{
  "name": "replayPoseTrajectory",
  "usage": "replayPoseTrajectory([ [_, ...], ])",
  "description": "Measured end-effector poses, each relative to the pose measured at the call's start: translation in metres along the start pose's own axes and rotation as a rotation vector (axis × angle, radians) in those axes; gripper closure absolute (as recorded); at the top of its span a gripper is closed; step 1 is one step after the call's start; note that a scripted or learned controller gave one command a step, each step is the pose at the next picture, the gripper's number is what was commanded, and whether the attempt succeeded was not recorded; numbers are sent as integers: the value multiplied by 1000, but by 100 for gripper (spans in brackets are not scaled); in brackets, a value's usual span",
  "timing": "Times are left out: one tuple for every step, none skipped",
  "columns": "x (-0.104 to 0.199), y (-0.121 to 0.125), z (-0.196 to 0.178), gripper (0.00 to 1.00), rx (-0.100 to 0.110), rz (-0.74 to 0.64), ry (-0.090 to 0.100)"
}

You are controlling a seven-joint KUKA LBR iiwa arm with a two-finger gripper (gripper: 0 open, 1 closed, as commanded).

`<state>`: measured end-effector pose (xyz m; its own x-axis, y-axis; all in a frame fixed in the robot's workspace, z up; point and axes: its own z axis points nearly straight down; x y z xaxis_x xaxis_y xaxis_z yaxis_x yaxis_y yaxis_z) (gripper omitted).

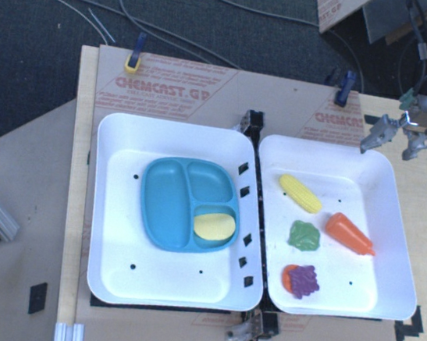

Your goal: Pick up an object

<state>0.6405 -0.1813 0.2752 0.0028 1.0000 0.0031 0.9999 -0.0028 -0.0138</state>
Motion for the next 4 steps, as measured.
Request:
replayPoseTrajectory([
  [1,2,-9,0,-14,-3,-3],
  [-3,-2,34,0,-10,-3,-3],
  [-2,3,77,0,-9,-3,-2],
  [6,-4,127,0,-7,-3,-1],
])
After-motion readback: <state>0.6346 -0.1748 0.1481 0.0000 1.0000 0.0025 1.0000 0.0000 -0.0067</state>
